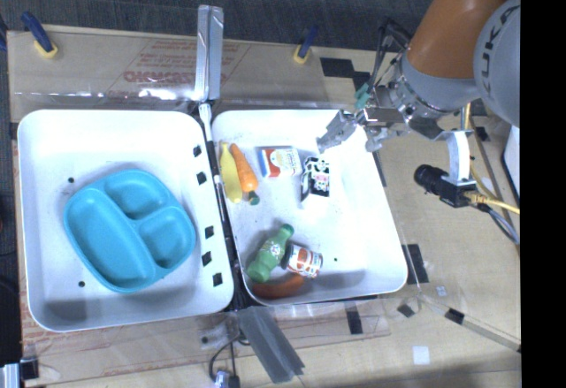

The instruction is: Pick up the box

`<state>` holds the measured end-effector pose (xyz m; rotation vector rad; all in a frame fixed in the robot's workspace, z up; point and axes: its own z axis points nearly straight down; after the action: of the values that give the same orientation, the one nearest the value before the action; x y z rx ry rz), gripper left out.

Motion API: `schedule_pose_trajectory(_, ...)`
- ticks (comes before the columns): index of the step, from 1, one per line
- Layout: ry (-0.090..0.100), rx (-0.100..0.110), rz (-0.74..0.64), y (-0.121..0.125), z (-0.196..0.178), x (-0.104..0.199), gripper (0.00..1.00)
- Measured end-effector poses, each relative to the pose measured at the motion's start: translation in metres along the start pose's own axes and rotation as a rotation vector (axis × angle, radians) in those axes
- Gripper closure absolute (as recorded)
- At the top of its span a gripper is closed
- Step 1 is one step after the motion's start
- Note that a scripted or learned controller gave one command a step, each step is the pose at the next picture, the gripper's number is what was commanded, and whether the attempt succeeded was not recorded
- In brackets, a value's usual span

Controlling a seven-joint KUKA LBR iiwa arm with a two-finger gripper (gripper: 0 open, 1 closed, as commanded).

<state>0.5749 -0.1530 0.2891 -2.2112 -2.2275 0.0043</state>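
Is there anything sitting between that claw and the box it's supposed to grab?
Nothing visible blocks it. The claw hangs over the right bin's upper right part, and the box lies to its left on the bin floor. The black-and-white carton stands just right of the box, below the direct line, close enough to crowd the approach.

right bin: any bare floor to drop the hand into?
Right bin: bare floor along the right wall, right of the cow-print carton and can; smaller patch mid-bin between box and green bottle. Crowded: left wall by banana, carrot; front edge.
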Motion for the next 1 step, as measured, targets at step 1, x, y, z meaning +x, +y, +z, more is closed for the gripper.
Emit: schedule_pose_trajectory(1,0.000,0.001,0.088,0.0355,0.1776,0.0626,0.00)
